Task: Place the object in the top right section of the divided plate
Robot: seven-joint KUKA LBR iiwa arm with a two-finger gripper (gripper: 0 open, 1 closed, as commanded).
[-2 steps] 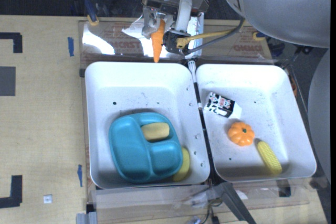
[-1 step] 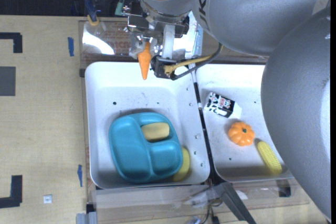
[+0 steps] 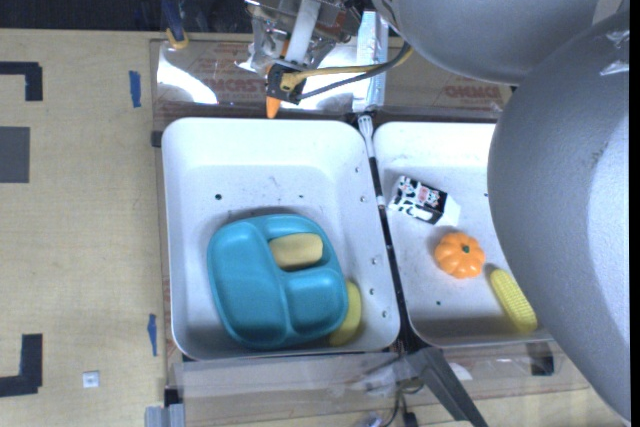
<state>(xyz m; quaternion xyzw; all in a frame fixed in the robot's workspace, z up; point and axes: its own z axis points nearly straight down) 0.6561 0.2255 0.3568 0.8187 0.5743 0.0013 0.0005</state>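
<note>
Arm [image 3: 520, 5] spans the right, wrist raised past the far rim of the left bin [image 3: 200, 155], likely clear of the drop. Gripper [image 3: 275, 95]: cannot tell its state. Blue plate [image 3: 265, 290] sits low in that bin; yellow object [image 3: 298, 250] lies in its top right section, so placement looks done. Right bin [image 3: 440, 155] has a pumpkin [image 3: 459, 255], corn [image 3: 511, 298], and a card [image 3: 420, 199].

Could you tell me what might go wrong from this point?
1. A yellow item already fills the top right section of the blue plate, so another object may not fit there.
2. The gripper hangs above the left bin's far rim, well away from the pumpkin and corn in the right bin.
</note>
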